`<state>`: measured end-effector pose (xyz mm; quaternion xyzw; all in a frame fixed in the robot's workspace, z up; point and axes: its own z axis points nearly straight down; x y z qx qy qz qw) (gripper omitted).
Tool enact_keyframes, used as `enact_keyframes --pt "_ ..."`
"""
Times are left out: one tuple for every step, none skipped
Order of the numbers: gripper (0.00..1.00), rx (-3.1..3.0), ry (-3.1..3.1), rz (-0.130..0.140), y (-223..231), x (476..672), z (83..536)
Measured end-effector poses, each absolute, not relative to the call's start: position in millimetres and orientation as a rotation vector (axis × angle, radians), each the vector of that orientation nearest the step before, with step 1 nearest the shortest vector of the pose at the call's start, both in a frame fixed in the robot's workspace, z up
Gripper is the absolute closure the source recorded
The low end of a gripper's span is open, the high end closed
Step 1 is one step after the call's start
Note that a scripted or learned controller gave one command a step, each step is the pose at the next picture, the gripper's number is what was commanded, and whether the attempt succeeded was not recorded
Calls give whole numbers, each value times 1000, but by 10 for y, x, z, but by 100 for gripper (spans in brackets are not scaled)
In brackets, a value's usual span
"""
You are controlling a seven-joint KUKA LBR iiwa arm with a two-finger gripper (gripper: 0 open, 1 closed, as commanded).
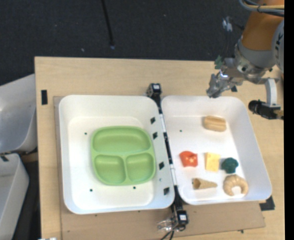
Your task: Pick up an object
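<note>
Green tray (123, 155) — matt plastic, seemingly.

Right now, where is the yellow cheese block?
The yellow cheese block lies in the right bin, toward its near side, between the red pepper on its left and the green broccoli on its right.

Claw (218, 88) raised, arm bent downward

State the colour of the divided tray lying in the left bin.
The divided tray is light green, seen plainly in the camera view from above.
</note>
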<state>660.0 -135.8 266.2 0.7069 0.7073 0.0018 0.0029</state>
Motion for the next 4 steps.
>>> enact_keyframes --pt "100 2215 2226 0 -864 6617 2523" --pt "100 2213 2227 4 -367 6620 2604" --pt "100 2213 2228 2 161 6656 2654" --pt "100 2215 2228 -1 654 6628 2463"
